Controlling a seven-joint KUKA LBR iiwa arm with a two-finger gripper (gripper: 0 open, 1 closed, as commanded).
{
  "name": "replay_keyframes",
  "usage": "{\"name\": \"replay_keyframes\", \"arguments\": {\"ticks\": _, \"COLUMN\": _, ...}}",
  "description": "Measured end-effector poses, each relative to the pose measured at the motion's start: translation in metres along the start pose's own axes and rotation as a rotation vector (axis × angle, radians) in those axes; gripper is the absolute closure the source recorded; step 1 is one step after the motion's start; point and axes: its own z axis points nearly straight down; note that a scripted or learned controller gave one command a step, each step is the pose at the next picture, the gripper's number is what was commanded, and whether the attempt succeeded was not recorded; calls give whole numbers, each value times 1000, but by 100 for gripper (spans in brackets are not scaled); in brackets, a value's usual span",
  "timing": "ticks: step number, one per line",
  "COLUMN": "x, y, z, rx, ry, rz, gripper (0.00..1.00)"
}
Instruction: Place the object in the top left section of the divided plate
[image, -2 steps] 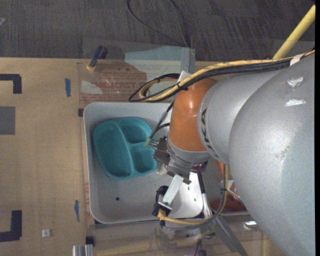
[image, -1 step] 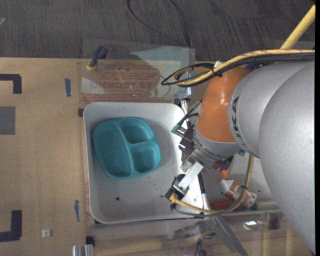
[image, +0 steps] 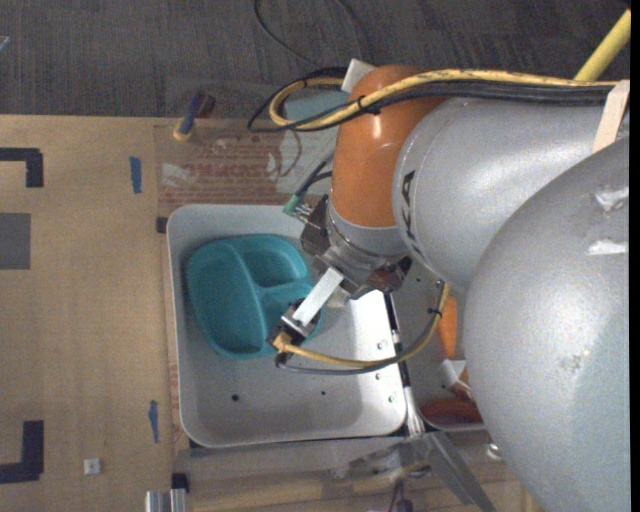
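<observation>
A big grey arm (image: 520, 230) comes in from the right and covers much of the view; it has an orange band (image: 365, 150) just above the wrist. The gripper (image: 345, 268) hangs over the left bin (image: 176, 330), near the top of it, just beside the right edge of the plate (image: 235, 295); the wrist hides its tip, so I cannot tell if it is spread or pressed together, and I see nothing held in it.

The plate is teal and lies flat in the top left part of the left bin, close to the bin's left wall; a raised line splits it into parts, with a small part up near the gripper and a big part down and to the left. The floor of the left bin is white, with a few small dark dots (image: 235, 397) below the plate.

The right bin (image: 428, 385) is mostly under the arm; an orange thing (image: 449, 328) peeks out there, right by the arm, and a red thing (image: 452, 410) lies lower in the same bin. One of these may be the thing to place, but too little of them shows to be sure; both are well apart from the plate.

The bins sit on a brown bench (image: 80, 300); it has bits of blue tape (image: 135, 175) and black marks (image: 25, 165) on it.
</observation>
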Motion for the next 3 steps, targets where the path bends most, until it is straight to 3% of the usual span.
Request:
{"name": "replay_keyframes", "arguments": {"ticks": 1, "x": 28, "y": -65, "z": 107, "rx": 3, "ry": -3, "rz": -144, "gripper": 100}}
{"name": "replay_keyframes", "arguments": {"ticks": 2, "x": -66, "y": 5, "z": 53, "rx": 0, "ry": -1, "rz": 267, "gripper": 100}}
{"name": "replay_keyframes", "arguments": {"ticks": 3, "x": -70, "y": -3, "z": 166, "rx": 0, "ry": 10, "rz": 238, "gripper": 100}}
